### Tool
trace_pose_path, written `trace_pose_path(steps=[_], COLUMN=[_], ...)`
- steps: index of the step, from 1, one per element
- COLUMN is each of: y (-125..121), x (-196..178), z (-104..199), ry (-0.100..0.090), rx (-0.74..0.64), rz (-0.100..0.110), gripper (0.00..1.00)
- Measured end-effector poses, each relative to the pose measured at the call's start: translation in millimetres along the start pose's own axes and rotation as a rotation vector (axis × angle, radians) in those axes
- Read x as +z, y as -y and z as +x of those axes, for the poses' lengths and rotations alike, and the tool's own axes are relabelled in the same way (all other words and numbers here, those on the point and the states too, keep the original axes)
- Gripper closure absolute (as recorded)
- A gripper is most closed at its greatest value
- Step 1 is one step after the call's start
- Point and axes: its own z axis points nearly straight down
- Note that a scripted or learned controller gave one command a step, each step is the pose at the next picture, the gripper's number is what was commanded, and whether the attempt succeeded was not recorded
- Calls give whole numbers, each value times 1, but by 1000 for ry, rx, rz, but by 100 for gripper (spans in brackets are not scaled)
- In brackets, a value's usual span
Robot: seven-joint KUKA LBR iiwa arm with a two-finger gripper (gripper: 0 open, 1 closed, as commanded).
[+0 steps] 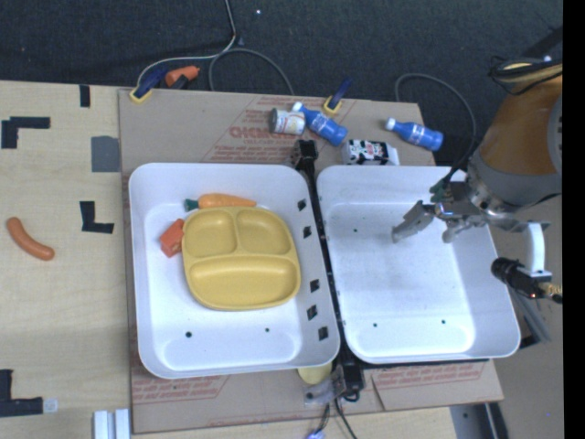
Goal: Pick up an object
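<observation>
Looks like the approach step, nothing picked yet. Nearest the bottom of the frame, the yellow plastic divided plate (pixel 241 256) sits in the left shallow white bin (pixel 155 337), with an orange toy carrot (pixel 226 201) tucked at its upper edge. Further up on the right, the tool (pixel 430 221) is hovering over the right white bin (pixel 411 337), spread open and nothing gripped. A move leftward across the divider would be needed next, then a descent onto the carrot.

Bench (pixel 55 181): cardboard sheet (pixel 228 131), two white bins (pixel 146 245), sausage (pixel 29 239).
</observation>
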Motion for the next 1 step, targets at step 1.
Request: trace_pose_path(steps=[1], y=[-32], x=[131], z=[37], ry=[5], rx=[-3], rz=[-7], gripper=[0])
